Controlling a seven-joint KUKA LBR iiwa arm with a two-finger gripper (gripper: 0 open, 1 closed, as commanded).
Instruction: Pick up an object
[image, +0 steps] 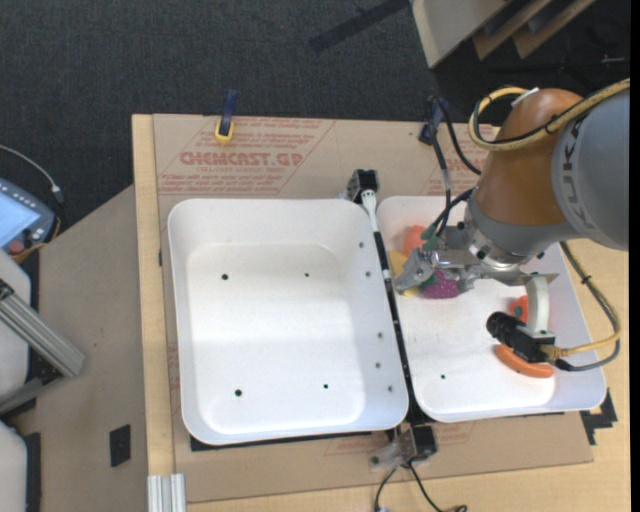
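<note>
In the right bin (575, 385), right of frame centre, the pincer (420, 277) is seen low over a purple object (441, 287) lying just to its right, almost touching, while how far it is spread cannot be told.

The grey arm with the orange band (540, 170) is cut off at the frame's right edge and covers much of the far part of the right-hand shallow white bin (480, 395). The two-finger metal gripper (418, 274) sits low beneath the wrist; finger spacing cannot be determined. A small magenta-purple rounded object (441, 287) is partly hidden under the gripper body; contact with it cannot be confirmed. An orange object (414, 239) and a yellow piece (398, 260) near the bin divider are partly covered, their shapes unclear. A blue-screened device (15, 215) is cropped at the left edge.
</note>
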